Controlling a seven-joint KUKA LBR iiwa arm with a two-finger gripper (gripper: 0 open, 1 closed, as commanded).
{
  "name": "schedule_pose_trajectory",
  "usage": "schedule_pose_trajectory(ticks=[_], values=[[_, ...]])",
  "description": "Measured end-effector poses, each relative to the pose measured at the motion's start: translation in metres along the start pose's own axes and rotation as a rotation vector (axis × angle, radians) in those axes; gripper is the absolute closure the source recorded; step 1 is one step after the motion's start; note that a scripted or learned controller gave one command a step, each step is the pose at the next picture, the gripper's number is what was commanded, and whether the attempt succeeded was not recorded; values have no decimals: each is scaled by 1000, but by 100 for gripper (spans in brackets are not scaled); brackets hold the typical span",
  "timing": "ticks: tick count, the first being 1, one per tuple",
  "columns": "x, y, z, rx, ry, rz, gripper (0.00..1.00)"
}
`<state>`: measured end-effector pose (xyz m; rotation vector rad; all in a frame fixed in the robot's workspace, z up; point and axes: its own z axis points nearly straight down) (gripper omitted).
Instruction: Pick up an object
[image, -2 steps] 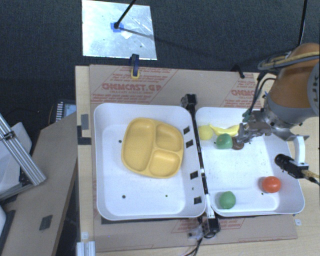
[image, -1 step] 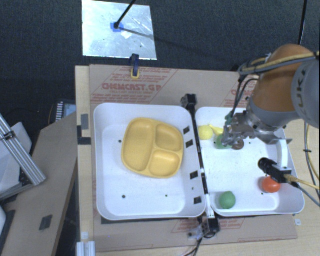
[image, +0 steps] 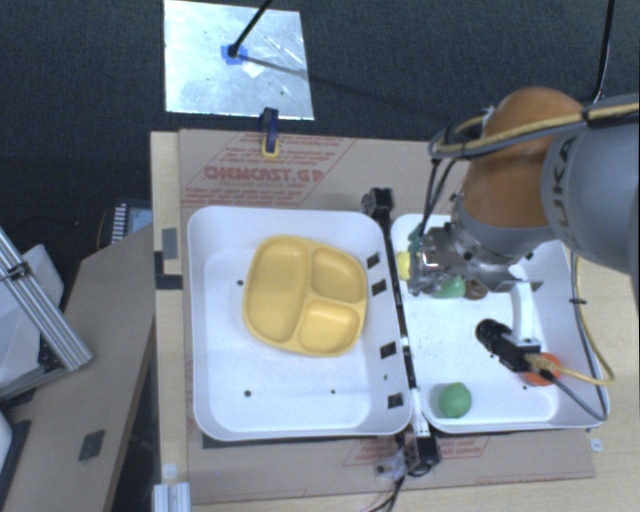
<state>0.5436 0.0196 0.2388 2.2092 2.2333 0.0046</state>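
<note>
Jaws over right bin (image: 500, 405) | green object (image: 449, 288) just beside them | apart or together: cannot tell

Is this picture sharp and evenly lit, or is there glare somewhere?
Camera view: slightly soft overall; the silver sheet at the top glares in patches; the white left bin looks washed out; the yellow plate is evenly lit.

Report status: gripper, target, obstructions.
Gripper down in right bin, upper left. Green object right beneath it, not seen held. Green ball sits apart, near front corner.
</note>
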Motion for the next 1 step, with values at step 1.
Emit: schedule_pose_trajectory(ticks=[1], values=[[55, -2, 15, 3, 0, 1, 100]])
